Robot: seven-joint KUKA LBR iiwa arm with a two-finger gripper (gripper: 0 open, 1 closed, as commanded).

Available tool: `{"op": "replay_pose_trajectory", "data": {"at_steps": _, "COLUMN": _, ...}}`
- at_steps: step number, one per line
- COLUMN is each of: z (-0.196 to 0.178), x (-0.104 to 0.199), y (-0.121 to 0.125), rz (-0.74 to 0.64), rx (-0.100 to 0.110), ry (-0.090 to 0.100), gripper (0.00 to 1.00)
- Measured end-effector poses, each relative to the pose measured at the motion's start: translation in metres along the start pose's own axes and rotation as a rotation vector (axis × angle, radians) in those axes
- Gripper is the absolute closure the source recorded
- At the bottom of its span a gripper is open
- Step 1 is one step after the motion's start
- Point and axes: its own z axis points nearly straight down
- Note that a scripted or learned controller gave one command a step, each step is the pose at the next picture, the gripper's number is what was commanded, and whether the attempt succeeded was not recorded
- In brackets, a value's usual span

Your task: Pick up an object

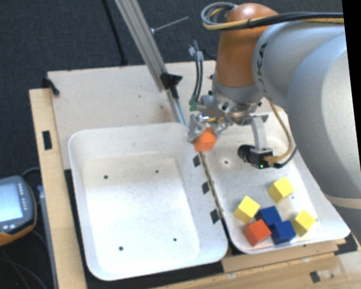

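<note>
— Since you have just the camera view from above, where do you place the gripper (203, 130)?

— You can see it over the upper edge of the right bin (319, 222), close to the divide between the two bins. An orange block (205, 141) sits right under the fingers, partly between them. It looks to you as though the gripper is clenched on that orange block, and the block seems raised off the bin floor, though from this slant you can't be sure how high.

— And the rest of the objects?

— They lie well apart from the gripper, toward the near corner of the right bin: three yellow cubes (247, 208), two blue cubes (270, 216) and a red-orange cube (258, 231), bunched together, some touching. The left bin (88, 183) lies to the gripper's other side.

— So what relation should you watch?

— The orange block sits directly beneath the gripper, not off to a side. It is a cube, so no long axis matters. My judgement: the next move is a straight lift, and the risk is the block slipping, as the hold on it looks shallow.
</note>
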Motion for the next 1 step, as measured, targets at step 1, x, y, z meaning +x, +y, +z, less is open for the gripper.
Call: {"op": "replay_pose_trajectory", "data": {"at_steps": 1, "z": 0.0002, "x": 0.0800, "y": -0.0117, "rz": -0.001, "rx": 0.003, "ry": 0.000, "gripper": 1.00}}
